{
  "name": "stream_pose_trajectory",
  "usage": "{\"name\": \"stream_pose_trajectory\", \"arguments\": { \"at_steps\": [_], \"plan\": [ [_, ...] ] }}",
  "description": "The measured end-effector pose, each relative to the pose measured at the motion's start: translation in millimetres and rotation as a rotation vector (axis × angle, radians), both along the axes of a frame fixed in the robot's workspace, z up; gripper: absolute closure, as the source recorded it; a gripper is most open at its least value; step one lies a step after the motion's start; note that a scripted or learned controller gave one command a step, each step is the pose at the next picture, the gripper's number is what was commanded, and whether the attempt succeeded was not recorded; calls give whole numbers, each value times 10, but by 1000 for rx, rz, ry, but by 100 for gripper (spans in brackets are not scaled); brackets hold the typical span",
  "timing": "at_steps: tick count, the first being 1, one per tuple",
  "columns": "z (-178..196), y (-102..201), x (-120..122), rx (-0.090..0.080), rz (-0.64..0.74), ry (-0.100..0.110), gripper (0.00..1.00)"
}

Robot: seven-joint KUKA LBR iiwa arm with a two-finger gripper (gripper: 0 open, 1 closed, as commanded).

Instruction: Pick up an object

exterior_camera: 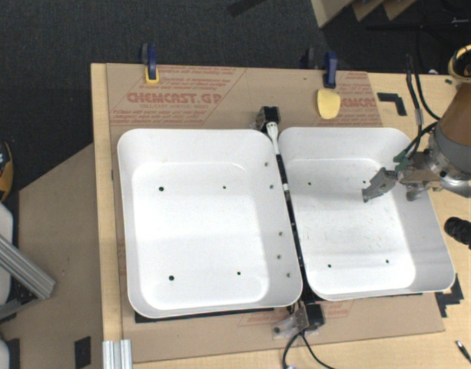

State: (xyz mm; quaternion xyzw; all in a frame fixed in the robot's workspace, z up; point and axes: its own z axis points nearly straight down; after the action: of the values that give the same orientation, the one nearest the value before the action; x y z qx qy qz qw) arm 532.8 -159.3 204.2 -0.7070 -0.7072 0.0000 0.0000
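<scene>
The arm (456,141) reaches in from the right, its claw (377,184) low over the right bin (358,275); finger state unclear.

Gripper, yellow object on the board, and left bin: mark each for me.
Gripper (383,183): camera view, at its tip over the right bin.
Yellow object (328,103): camera view, middle of its body.
Left bin (126,206): camera view, on its left wall.

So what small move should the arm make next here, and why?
Probably pull back and look again. The gripper hangs over the right bin with nothing visible beneath it, and the one loose thing, a yellow object, lies on the board behind that bin.
</scene>
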Motion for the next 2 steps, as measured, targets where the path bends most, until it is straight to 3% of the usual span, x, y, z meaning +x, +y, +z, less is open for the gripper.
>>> {"name": "stream_pose_trajectory", "arguments": {
  "at_steps": [1, 2],
  "plan": [
    [2014, 415, -370, -3, 5, -17, 0],
    [2033, 400, -362, -3, 2, -5, 100]
  ]
}}
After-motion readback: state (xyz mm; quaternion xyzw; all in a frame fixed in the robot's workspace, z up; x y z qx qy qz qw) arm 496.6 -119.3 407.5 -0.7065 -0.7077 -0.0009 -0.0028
